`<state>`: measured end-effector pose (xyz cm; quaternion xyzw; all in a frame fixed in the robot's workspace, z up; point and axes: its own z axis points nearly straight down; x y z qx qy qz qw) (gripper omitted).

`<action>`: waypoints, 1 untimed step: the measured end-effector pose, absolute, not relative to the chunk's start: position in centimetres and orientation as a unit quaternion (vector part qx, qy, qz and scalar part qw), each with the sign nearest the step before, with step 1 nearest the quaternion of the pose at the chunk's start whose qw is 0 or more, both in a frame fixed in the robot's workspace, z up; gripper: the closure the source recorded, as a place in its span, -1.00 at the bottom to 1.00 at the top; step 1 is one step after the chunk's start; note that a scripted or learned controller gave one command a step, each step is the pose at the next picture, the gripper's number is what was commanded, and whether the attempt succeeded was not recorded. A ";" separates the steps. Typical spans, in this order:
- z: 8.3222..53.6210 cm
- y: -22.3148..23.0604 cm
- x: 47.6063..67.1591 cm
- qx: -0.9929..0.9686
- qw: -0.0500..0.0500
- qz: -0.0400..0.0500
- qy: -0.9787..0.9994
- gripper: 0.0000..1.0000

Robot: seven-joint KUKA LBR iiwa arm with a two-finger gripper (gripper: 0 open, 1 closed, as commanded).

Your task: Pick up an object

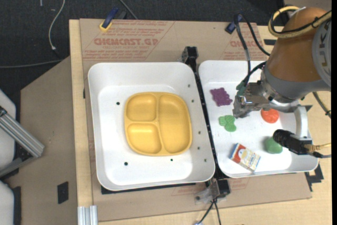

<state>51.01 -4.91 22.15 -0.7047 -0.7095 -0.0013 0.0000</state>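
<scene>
1. The desk (79, 113) carries two shallow white bins side by side: left bin (100, 87) and right bin (210, 74).
2. In the left bin lies a yellow plate (158, 124) w/ three compartments, approx. in the middle of the bin.
3. The arm (300, 50) comes in from the right of the view, orange part over the right bin.
4. The claw (242, 108) hangs over the left-centre part of the right bin, pointing down; open or closed cannot be told, and nothing is seen held in it.
5. Objects in the right bin:
   - a purple piece (221, 96), just left of the claw and a bit toward the back.
   - a small green leafy piece (228, 123), just below the claw in the view, toward the front; touching or apart cannot be told.
   - an orange-red round thing (270, 116), right of the claw, partly covered by the arm.
   - a green round thing (273, 146), near the front right, beside a black part (287, 139) of the arm.
   - a small white box (244, 157) w/ red and blue print, at the front edge, lying tilted.
6. All five objects rest on the bin floor.
</scene>
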 end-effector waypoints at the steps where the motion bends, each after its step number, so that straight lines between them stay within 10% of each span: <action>1: 23.3 -0.1 53.6 -0.705 -0.001 -0.002 -0.709 1.00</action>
